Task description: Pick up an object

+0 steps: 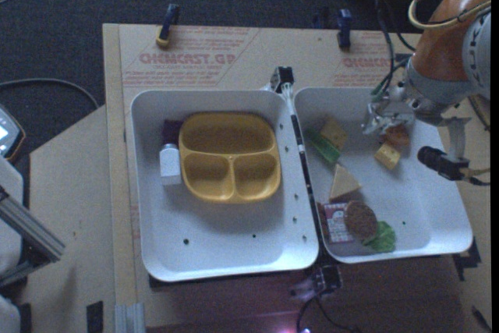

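My gripper (386,123) hangs over the upper right part of the right bin (437,203), below the arm's orange band. A small brownish piece (398,136) lies right under it, and I cannot tell if they touch. A yellow cube (387,156) sits just below that. Further left lie a tan block (334,133) and a green strip (322,147). Lower down are a pale cheese wedge (344,183), a red packet (336,221), a brown round patty (362,219) and a green leaf (382,238).
The left bin (156,230) holds a yellow divided plate (229,156), a small white bottle (170,164) and a dark purple item (172,129) beside it. A black bar (297,144) runs along the wall between the bins. Clamps (167,25) grip the bench's far edge.
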{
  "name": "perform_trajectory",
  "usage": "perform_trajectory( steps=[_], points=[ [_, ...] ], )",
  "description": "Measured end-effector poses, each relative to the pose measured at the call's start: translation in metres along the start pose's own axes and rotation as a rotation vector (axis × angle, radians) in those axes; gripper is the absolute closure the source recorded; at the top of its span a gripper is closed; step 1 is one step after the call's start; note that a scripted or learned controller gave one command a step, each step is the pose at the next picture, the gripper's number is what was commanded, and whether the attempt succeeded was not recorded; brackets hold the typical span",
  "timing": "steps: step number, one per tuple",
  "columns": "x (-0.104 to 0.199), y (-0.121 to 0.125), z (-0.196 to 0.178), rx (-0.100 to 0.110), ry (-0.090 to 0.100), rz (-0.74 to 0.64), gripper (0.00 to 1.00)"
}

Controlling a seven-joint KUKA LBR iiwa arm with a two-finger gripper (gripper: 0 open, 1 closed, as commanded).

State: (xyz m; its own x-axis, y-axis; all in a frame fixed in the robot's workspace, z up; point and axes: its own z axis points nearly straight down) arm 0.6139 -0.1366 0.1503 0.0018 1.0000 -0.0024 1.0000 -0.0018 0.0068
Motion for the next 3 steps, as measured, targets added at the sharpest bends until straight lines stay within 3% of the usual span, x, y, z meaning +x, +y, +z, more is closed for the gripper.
perform_trajectory(
  steps=[1, 2, 3],
  points=[
    [-0.002, 0.001, -0.065, -0.003, 0.000, -0.002, 1.00],
    [-0.003, 0.001, -0.075, 0.002, 0.001, -0.002, 1.00],
    [0.059, -0.008, -0.069, 0.010, 0.006, -0.008, 1.00]
  ],
)
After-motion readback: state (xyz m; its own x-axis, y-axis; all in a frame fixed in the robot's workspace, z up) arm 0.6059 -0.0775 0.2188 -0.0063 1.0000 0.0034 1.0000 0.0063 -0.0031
